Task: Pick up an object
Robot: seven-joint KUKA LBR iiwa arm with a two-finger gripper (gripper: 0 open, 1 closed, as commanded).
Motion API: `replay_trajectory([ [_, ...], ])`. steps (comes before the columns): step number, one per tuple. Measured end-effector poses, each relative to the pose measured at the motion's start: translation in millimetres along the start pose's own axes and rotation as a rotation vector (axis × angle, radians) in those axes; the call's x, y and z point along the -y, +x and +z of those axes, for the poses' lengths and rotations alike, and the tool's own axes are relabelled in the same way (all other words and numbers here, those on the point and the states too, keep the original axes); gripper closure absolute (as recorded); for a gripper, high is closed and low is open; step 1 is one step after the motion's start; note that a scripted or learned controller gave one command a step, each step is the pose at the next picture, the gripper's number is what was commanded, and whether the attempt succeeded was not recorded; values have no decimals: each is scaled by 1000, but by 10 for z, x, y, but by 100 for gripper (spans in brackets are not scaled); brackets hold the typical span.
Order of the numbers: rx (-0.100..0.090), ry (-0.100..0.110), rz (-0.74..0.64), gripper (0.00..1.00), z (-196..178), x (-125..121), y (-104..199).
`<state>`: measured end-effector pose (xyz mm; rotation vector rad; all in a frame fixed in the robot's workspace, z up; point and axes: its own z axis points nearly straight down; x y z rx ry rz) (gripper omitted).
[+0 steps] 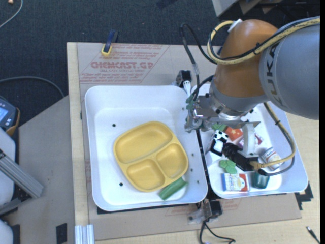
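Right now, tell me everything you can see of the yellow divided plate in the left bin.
The yellow divided plate looks like smooth plastic, a rounded shape with three compartments: one long one across the far side and two smaller ones nearer the camera. It lies flat and upright, turned at an angle, on the floor of the left bin. A green cucumber-like piece rests against its near right edge.

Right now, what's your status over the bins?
Gripper low over the right bin, fingers hidden by the wrist. Nothing seen held. Small items crowd that bin: red piece, carton. Yellow tray and green piece sit in left bin.
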<state>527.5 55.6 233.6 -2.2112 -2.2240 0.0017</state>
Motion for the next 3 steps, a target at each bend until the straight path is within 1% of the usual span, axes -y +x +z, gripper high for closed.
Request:
replay_trajectory([
  [1,2,-4,4,100,-8,-6,60],
  [2,3,-5,5,100,36,-98,57],
  [3,2,1,8,100,195,14,79],
])
